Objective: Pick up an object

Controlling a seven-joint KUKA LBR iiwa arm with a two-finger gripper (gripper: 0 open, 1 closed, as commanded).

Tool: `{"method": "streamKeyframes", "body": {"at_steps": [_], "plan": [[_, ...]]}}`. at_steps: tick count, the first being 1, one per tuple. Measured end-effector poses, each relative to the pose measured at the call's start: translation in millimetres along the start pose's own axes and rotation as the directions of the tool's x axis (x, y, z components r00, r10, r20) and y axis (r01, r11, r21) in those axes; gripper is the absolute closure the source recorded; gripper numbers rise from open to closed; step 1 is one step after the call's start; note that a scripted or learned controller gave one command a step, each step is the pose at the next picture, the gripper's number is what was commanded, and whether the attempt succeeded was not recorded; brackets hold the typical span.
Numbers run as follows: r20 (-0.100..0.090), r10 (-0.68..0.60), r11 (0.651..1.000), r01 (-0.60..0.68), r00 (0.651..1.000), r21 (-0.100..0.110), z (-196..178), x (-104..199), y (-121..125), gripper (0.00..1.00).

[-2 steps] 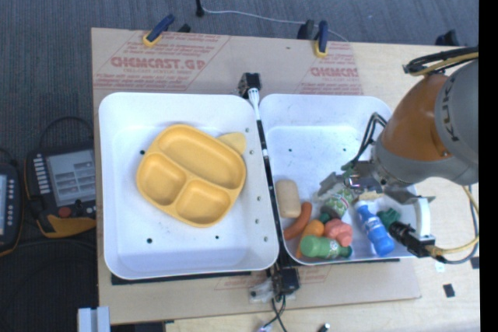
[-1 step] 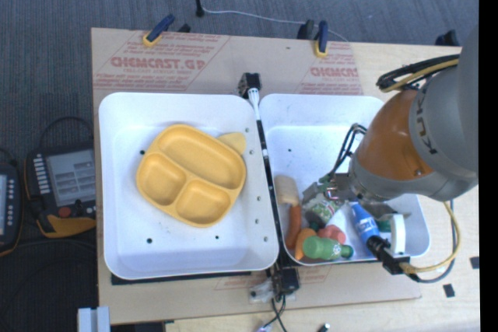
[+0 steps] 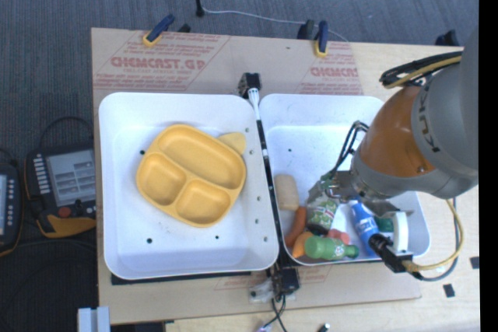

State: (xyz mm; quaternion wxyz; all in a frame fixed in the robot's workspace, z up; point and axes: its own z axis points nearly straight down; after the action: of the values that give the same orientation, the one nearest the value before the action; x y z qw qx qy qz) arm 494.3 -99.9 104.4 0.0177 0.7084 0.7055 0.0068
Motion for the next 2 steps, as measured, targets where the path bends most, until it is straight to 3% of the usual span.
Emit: {"method": "streamKeyframes", "body": {"at_steps": [1, 2], "plan": [[-0.014, -0.004, 0.999, 0.004, 1.000, 0.033, -153.8, 28.9, -4.9, 1.00], [-0.014, -0.004, 0.999, 0.005, 1.000, 0.035, -153.6, 28.9, -5.3, 0.00]]}}
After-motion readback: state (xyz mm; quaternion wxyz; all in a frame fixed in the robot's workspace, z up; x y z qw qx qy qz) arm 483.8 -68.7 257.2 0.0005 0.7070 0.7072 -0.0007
